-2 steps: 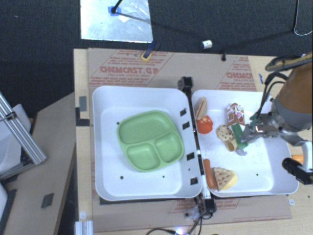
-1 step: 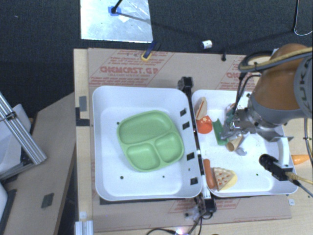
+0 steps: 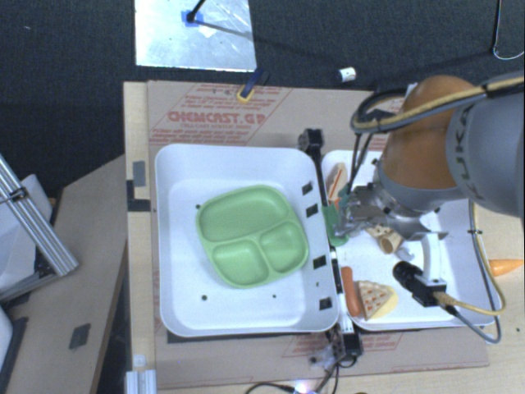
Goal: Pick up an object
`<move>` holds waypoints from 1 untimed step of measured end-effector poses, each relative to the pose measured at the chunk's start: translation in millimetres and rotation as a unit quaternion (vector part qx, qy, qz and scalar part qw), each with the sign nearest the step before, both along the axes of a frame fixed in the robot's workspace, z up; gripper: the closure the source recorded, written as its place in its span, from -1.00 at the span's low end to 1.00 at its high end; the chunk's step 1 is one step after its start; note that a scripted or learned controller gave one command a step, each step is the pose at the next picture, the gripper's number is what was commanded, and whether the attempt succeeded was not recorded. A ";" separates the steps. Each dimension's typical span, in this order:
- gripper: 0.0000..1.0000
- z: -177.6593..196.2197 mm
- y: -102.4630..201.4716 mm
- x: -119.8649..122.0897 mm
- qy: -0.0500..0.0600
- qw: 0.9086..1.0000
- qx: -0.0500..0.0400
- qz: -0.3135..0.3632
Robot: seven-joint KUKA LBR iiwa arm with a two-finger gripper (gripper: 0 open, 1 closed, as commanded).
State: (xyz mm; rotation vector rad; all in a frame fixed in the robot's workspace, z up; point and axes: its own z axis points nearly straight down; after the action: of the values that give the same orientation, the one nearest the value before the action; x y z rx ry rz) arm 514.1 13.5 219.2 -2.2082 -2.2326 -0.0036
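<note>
Pizza slice (image 3: 376, 300) lies at the right bin's (image 3: 467, 317) near edge; fingers' (image 3: 344, 220) state unclear.

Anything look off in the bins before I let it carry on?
The green divided plate sits skewed in the left bin, its edges not square with the walls. An orange piece lies outside the right bin, past its right rim.

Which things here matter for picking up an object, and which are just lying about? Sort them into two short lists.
For the job:
gripper, low over the right bin
hot dog
sausage
pizza slice
tan piece

Lying about:
green divided plate in the left bin
cardboard sheet
foil sheet
</note>
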 end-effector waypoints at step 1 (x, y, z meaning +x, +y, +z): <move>1.00 0.8 58.9 8.4 -0.001 1.000 0.000 0.000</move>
State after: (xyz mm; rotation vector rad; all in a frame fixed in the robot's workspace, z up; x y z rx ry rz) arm 522.4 72.4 220.1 -2.2085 -2.2337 -0.0051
